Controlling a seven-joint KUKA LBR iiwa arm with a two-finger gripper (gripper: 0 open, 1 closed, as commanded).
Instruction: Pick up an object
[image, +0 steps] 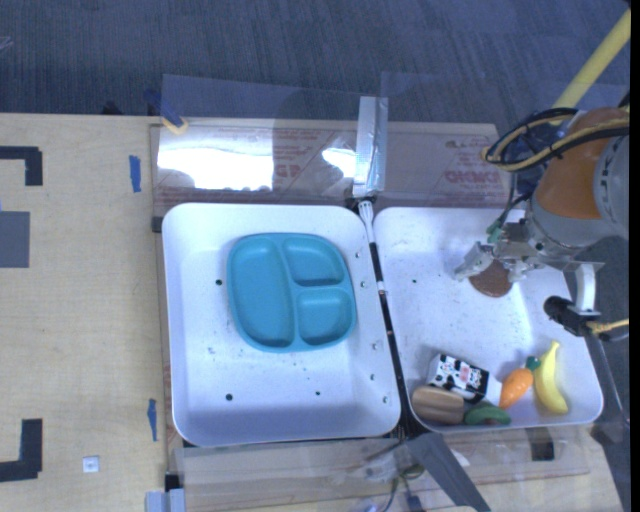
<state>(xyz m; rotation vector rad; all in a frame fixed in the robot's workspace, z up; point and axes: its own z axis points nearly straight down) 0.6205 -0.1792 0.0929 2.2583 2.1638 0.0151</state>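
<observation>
In the right bin (440, 315) my gripper (497, 262) hangs low over the back right part, right above a small brown round object (492, 284). The gripper covers the object's top edge, and I cannot tell whether they touch. Along the bin's front edge lie a black-and-white patterned box (458, 376), a tan wooden piece (437, 404), a green item (488, 415), an orange carrot (515, 386) and a yellow banana (549, 378).
A blue divided plate (292, 290) lies in the middle of the left bin (190, 330). A ridge where the two bin walls meet (378, 300) separates the bins. A clear plastic screen (300, 150) stands behind them. The arm's grey body and cables (580, 190) reach over the right bin's back right corner.
</observation>
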